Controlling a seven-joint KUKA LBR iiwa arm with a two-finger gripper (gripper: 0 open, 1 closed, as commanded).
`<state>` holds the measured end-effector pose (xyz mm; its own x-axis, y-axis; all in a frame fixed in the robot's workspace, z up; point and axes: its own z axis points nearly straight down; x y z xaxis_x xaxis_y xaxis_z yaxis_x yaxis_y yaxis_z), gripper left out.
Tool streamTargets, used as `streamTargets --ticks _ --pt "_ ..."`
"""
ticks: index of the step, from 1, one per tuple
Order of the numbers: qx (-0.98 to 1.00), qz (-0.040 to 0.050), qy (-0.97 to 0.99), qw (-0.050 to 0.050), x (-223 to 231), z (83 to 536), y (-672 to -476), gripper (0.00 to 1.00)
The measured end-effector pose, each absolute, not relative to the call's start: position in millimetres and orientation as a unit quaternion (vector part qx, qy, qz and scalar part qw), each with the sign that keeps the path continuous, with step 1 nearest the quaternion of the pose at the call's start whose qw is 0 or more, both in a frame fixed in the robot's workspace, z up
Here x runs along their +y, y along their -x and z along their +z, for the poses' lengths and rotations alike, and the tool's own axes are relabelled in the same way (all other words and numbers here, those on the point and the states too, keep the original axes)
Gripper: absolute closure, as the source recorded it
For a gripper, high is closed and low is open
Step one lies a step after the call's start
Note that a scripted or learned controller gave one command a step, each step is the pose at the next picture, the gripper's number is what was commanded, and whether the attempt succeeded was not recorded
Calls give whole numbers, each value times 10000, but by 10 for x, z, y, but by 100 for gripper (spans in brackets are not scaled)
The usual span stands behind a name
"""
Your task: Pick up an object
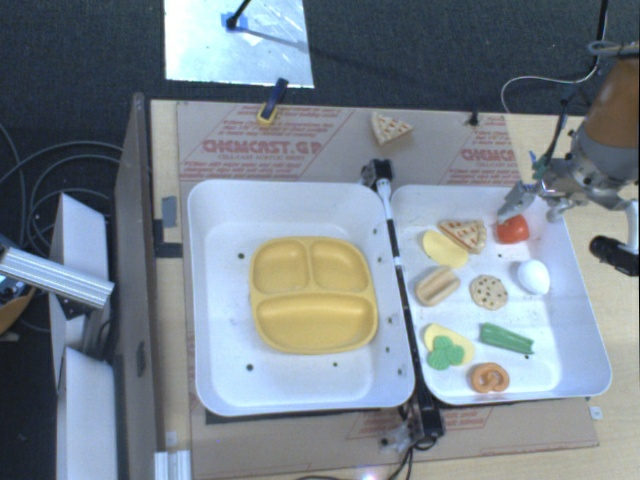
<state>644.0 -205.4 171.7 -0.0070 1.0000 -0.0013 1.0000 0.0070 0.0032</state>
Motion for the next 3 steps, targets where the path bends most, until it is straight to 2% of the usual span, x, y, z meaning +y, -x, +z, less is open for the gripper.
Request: streamTargets --ticks 1,2,3 --pt "7091 20 -7051 4 -2056 850 -6645 0" --pt "7100 35 -7041 90 -2079 1020 -6673 100" --pt "7105 21 -7037 12 -1367 1577 -6457 100"
